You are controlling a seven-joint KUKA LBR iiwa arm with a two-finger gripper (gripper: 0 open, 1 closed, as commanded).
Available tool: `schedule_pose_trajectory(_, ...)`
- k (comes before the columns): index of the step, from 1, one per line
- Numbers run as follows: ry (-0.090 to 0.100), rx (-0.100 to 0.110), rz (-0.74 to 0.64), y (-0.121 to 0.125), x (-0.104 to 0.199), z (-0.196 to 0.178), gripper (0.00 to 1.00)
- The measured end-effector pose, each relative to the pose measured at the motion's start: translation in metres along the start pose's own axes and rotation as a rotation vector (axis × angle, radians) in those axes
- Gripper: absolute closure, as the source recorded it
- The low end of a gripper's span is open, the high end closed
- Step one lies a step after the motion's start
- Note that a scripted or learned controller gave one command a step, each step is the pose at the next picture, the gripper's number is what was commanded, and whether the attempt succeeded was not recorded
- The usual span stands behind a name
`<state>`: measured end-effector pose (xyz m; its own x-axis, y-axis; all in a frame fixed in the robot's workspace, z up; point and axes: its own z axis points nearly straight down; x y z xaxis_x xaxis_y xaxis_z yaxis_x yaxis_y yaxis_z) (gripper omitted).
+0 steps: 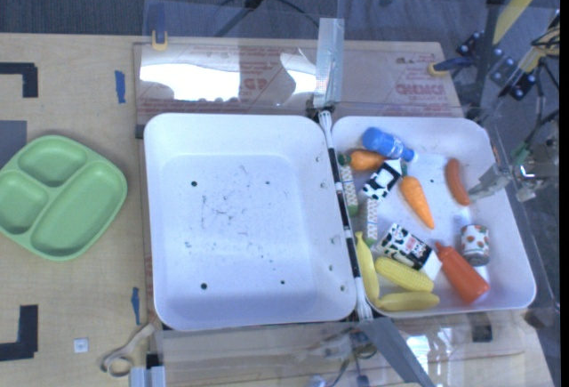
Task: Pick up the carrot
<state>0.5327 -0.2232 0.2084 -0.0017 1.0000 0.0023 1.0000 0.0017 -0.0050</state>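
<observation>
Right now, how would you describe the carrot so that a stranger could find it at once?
Look in the right bin, in the middle of its toys. The carrot lies just right of the black-and-white cow-patterned block. Unlike the redder sausage beside it, it is an orange cone tapering to a point.

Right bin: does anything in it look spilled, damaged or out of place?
Nothing looks spilled or damaged. The toys lie in a loose heap in the right bin, and the carrot lies flat among them, tip toward the near side. The end effector is at the bin's right rim, apart from the carrot.
</observation>
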Motion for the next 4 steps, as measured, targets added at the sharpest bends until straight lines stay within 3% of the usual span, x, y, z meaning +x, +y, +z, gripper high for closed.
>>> schedule_pose_trajectory(1,-0.001,-0.001,-0.125,-0.014,0.063,0.092,0.00)
schedule_pose_trajectory(2,-0.004,-0.008,-0.332,0.020,0.073,0.123,0.00)
schedule_pose_trajectory(3,-0.005,-0.011,-0.328,0.022,0.071,0.115,1.00)
schedule_pose_trajectory(4,-0.003,-0.007,-0.361,0.055,0.153,0.023,1.00)
